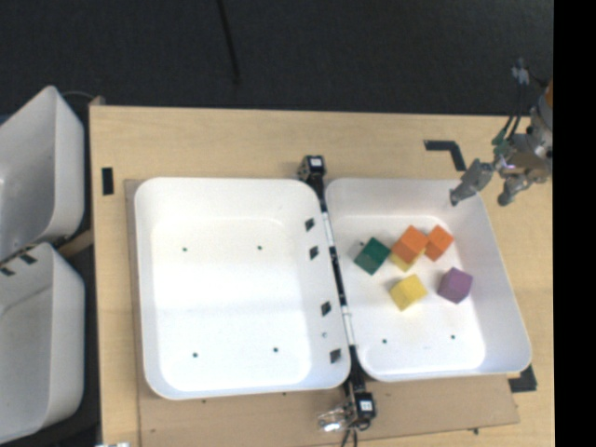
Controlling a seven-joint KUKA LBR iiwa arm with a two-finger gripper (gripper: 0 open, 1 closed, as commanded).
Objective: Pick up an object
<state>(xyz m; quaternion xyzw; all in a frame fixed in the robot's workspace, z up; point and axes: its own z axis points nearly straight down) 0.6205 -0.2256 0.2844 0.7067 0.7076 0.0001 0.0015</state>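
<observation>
writing: nothing readable anywhere, no brand marks or labels on the bins or blocks that I can make out

table (223, 142): light tan wood-looking board, flat and matte, with a few small black brackets around its edge

room: dark, nearly black floor behind the far side of the table, plus a thin dark line running across it, maybe a cable, can't tell

left bin (149, 277): shallow white tray, rounded corners, smooth plastic look, a few tiny dark dots on its floor

right bin (498, 324): same kind of white tray, touching the left one along a middle seam with small black clips

blocks: all in the right bin, bunched toward its far half. Green block (372, 255) is leftmost, orange block (410, 243) just beside it, second orange block (439, 241) right next to that, yellow block (408, 291) nearer, purple block (454, 285) to its right. Chunky little cubes, matte, look like painted wood or foam

gripper (489, 187): over the far right corner of the right bin, jaws spread apart, nothing between them, well clear of the blocks

extras: white rounded containers (37, 166) off the left edge of the table
</observation>
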